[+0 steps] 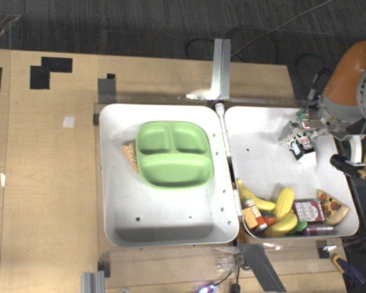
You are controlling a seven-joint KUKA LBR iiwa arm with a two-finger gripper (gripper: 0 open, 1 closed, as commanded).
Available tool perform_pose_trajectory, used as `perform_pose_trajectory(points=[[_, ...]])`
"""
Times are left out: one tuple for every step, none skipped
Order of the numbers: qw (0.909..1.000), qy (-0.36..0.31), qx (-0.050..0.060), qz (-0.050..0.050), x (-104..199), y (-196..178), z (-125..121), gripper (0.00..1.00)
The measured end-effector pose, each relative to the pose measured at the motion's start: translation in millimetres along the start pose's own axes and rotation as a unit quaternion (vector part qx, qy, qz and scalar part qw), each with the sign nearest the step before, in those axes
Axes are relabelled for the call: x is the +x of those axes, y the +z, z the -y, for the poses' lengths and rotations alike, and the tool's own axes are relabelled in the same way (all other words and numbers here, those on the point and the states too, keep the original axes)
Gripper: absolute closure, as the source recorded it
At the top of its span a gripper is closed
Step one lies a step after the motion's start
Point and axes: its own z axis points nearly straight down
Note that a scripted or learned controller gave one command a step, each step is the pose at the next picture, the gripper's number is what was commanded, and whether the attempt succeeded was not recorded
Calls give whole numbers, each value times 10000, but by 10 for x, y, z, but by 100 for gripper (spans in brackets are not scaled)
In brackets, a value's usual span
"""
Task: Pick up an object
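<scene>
My gripper (301, 140) hangs over the far right part of the right bin (262, 139), apart from the toy food. Piled along that bin's near edge are a banana (256, 199), a corn cob (284, 200), a second yellow banana (283, 225), a small bottle (252, 215), a red box (308, 210) and a pizza slice (333, 206). In the left bin (116, 212) lies a green divided plate (172, 153), and a tan waffle piece (129, 156) sticks out from under its left edge.
The grey arm with its orange band (348, 78) comes in from the right over the right bin's far corner. A metal post (221, 66) stands behind the rim that the two bins share. Black cables (280, 23) lie on the floor behind the bench.
</scene>
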Motion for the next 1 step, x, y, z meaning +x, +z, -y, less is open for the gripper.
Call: perform_pose_trajectory(points=[[10000, -21, -30, 7, 9, -119, -28, 100]])
